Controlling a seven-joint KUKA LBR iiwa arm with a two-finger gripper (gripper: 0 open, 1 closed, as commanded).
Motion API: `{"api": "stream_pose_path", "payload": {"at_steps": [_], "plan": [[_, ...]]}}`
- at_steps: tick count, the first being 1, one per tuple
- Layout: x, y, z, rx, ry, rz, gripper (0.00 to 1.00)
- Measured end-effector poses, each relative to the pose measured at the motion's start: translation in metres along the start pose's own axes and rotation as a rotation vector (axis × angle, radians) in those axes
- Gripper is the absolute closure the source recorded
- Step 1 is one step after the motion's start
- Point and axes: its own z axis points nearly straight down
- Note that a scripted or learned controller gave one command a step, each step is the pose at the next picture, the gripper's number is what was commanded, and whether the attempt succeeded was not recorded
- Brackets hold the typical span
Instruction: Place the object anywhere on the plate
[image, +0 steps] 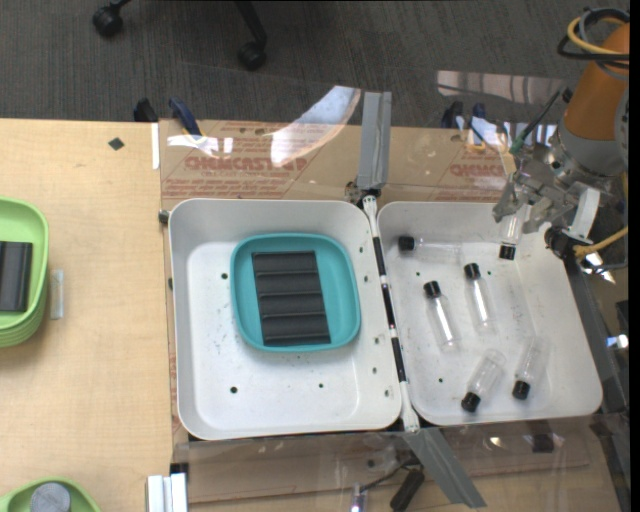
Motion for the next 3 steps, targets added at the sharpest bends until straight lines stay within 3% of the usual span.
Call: {"api": "stream_pose_path", "payload": {"at_steps": [1,3], "plan": [[0.000,0.000,0.000,0.000,0.000,0.001,0.00],[-0.031,0.013,-0.173,-0.001,0.001,0.158,0.00]]}}
